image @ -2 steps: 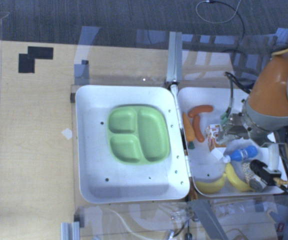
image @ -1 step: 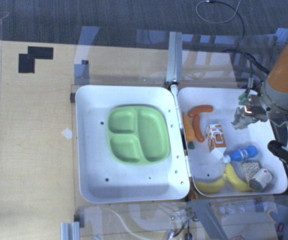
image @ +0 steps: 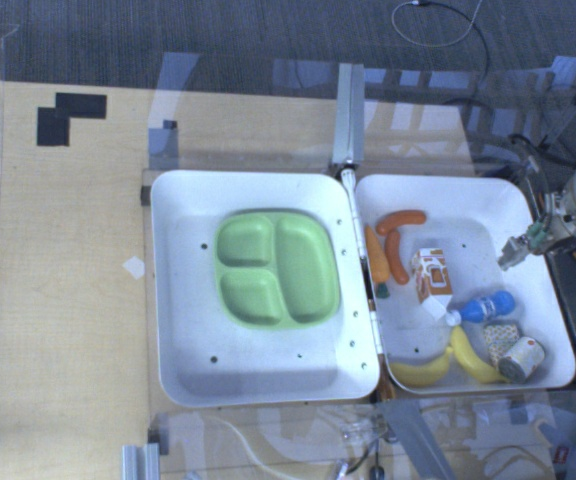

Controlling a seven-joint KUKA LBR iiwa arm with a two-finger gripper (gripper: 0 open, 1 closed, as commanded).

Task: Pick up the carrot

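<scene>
White plastic, two bins (image: 168,298) abut at the bench's middle; the left one carries one green plate (image: 273,268) at its centre, parked clear of the clutter. In the right bin the carrot (image: 376,255) lies along the left wall, touching that edge, beside two sausages (image: 398,238); two bananas (image: 448,360) curl along the near edge, with one carton (image: 432,273), one bottle (image: 486,306), one can (image: 521,356). At the right rim the gripper (image: 516,252) carries nothing; I cannot tell its spread.

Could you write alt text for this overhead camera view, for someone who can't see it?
Seen from above, a robot gripper hangs over the right edge of the right bin, which holds a carrot by its left wall, a sausage, a small carton, a blue bottle, bananas and a can. The left bin holds a green divided plate.
</scene>
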